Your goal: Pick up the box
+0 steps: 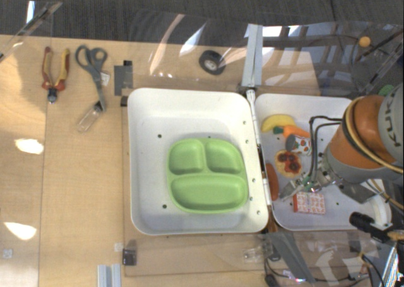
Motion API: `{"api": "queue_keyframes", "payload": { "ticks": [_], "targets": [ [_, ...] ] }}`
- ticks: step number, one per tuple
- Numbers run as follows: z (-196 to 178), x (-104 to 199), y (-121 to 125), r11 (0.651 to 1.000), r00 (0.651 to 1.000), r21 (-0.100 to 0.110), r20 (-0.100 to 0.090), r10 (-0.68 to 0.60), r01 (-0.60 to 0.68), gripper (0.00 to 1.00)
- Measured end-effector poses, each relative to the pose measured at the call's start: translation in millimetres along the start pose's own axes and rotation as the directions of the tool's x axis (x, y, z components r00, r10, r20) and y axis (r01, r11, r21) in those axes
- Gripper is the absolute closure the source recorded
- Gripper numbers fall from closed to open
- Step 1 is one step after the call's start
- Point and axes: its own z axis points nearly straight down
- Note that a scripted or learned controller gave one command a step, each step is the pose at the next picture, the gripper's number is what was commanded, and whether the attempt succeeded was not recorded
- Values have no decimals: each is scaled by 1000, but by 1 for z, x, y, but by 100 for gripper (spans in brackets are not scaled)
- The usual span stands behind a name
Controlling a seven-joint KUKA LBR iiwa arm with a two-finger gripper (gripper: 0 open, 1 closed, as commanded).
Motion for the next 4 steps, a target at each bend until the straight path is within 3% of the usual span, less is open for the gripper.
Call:
{"api": "queue_keyframes", "payload": {
  "ticks": [2, 3, 4],
  "targets": [
    [2, -5, 3, 969, 970, -13, 1, 245, -245, 0],
    [0, 8, 7, 983, 983, -16, 20, 181, -181, 0],
    [-20, 4, 2, 993, 993, 0, 0, 118, -118, 0]
  ]
}}
